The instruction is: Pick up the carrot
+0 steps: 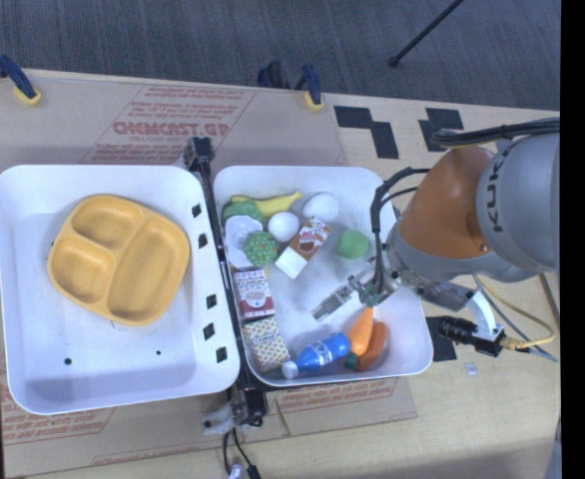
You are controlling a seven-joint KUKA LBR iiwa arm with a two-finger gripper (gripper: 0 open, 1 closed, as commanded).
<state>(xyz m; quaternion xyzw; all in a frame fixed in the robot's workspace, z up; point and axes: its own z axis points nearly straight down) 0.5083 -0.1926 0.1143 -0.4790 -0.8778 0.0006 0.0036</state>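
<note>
The carrot [362, 329] is a small orange piece with a green end, lying near the front right corner of the right bin [404, 319]. It rests against a darker orange item [378, 341]. My gripper [340, 300] hovers just up and left of the carrot, over the bin floor. Its metal fingers [322, 308] stand apart with nothing between them. The grey arm with its orange band [450, 213] reaches in from the right, over the bin's right wall.
A blue bottle [322, 352] lies left of the carrot. Packets [255, 292], a banana [273, 205], eggs [321, 207], a green ball [352, 243] and a broccoli [262, 248] crowd the right bin. A yellow divided plate [119, 258] lies in the left bin [33, 367].
</note>
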